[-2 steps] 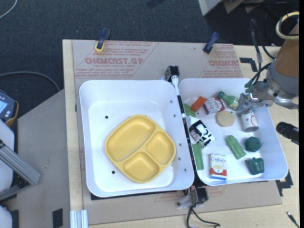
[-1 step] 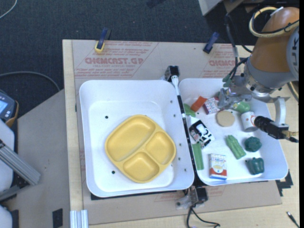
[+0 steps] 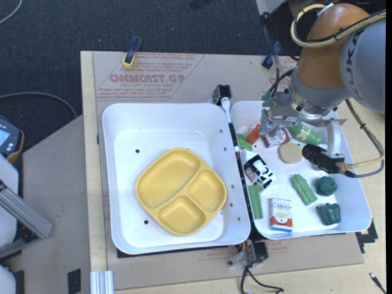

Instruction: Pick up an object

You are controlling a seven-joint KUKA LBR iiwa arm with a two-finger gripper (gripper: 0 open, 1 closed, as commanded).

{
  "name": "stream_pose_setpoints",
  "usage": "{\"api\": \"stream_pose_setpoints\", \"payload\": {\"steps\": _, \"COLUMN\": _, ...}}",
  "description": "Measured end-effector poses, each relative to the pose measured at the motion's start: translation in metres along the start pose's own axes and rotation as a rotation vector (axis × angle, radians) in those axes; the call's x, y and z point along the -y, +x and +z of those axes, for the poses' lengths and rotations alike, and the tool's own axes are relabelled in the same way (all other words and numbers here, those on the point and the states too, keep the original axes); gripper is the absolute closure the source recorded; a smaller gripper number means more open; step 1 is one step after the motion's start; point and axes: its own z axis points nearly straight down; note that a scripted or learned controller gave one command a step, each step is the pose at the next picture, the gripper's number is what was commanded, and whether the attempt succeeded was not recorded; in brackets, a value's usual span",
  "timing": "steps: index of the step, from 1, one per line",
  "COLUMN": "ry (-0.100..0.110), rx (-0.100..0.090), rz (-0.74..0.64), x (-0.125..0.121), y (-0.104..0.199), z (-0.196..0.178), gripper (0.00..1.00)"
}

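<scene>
1. The claw (image 3: 274, 129) hangs low over the right bin (image 3: 358, 207); whether it is parted or closed cannot be told.
2. A smooth yellow three-compartment plate (image 3: 180, 192) lies in the left bin (image 3: 116, 164).
3. Small toys, among them a boxy carton (image 3: 281, 215) and a ridged green pepper (image 3: 329, 212), lie in the right bin.
4. A cardboard-covered tabletop (image 3: 153, 78) stands on dark carpet (image 3: 92, 11).

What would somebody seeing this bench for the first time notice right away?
Probably the yellow divided plate, lying alone in the left bin. Next, the grey arm with its orange band reaching in from the right, its gripper low over the far end of the right bin. That bin holds a scatter of small things, among them a small carton and a dark green pepper near its front edge.
</scene>
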Motion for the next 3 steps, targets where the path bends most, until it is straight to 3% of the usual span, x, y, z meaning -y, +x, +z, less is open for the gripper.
{"api": "stream_pose_setpoints", "payload": {"steps": 1, "ry": -0.001, "rx": -0.001, "rz": -0.002, "x": -0.02, "y": 0.05, "z": -0.001, "gripper": 1.0}}
{"api": "stream_pose_setpoints", "payload": {"steps": 3, "ry": 0.006, "rx": 0.0, "rz": 0.004, "x": -0.019, "y": 0.064, "z": -0.005, "gripper": 1.0}}
